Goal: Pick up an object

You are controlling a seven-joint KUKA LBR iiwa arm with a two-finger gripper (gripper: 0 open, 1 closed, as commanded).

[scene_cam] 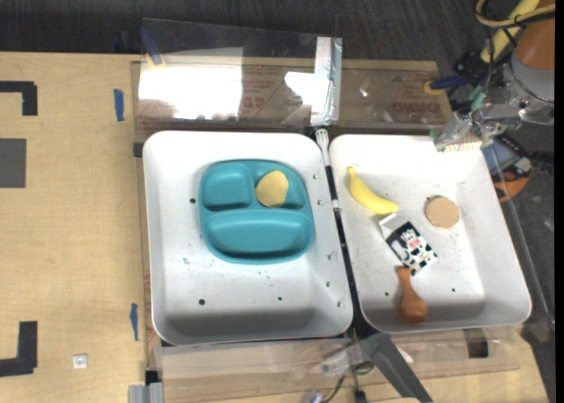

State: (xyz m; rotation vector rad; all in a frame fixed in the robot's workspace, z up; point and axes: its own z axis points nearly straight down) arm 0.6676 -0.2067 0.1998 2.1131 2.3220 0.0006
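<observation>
In the right bin (pixel 502 242) lie a yellow banana (pixel 368 196), a round tan disc (pixel 441 212), a small white card with black and coloured marks (pixel 410 245) and a brown drumstick-shaped piece (pixel 410 299). The left bin (pixel 167 242) holds a teal divided plate (pixel 256 212) with a yellow-tan ball (pixel 272 188) in its upper right compartment. The arm's wrist and gripper (pixel 465 130) sit at the far right corner of the right bin, above its rim and apart from all the objects.
A clear plastic panel (pixel 238 84) stands behind the left bin. Cables and yellow hoses (pixel 511 4) crowd the upper right. Cardboard bench surface (pixel 62 216) stretches left of the bins.
</observation>
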